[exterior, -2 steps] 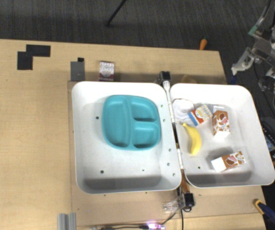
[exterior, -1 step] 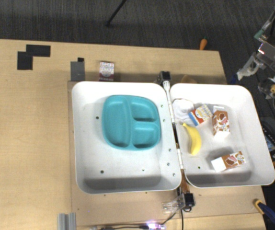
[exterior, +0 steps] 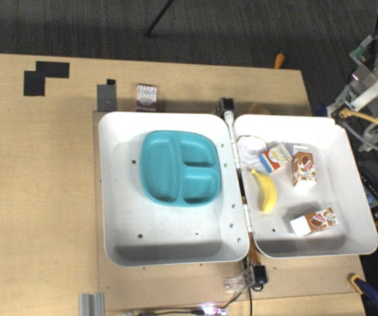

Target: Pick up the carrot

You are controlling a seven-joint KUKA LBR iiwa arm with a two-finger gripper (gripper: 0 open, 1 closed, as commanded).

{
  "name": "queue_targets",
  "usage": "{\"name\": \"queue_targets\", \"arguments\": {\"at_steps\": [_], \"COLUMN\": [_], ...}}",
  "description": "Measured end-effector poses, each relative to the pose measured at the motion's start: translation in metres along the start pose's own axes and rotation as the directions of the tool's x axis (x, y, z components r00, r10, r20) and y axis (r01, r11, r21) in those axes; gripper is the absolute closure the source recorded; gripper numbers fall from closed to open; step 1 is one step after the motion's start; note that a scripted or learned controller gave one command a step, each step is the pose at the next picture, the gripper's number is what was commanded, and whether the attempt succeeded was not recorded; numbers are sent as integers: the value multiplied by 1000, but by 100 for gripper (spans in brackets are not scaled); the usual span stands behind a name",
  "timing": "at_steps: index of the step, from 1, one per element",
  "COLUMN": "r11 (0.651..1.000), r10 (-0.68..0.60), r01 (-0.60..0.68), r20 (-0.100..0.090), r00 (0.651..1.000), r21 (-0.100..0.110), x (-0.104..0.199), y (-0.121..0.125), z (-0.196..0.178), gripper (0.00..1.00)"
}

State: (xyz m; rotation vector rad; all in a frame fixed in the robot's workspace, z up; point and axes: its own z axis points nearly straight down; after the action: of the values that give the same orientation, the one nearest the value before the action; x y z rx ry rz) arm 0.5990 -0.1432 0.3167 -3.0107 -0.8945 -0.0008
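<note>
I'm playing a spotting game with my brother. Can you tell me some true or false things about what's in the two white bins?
1. The blue plate lies in the left bin. True.
2. The banana lies on the blue plate. False: it lies in the right bin.
3. The banana is yellow. True.
4. The right bin holds just one carton. False: several cartons lie there.

I'm looking at a lab: plywood bench [exterior: 37, 176], two white bins [exterior: 110, 196] clamped together, loose cables [exterior: 367, 120], dark carpet floor [exterior: 77, 12], tag marker [exterior: 147, 95]
</note>
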Motion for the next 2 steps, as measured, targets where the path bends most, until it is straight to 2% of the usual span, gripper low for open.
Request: {"name": "queue_targets", "arguments": {"at_steps": [1,2], "r11": [947,935], "r10": [320,354], "r01": [-320,-354], "r20": [1,-7], "r00": [947,935], "r21": [2,-4], "x": [-20,-44], "y": [-19,-7], "z": [17,-51], "gripper": [0,0]}}
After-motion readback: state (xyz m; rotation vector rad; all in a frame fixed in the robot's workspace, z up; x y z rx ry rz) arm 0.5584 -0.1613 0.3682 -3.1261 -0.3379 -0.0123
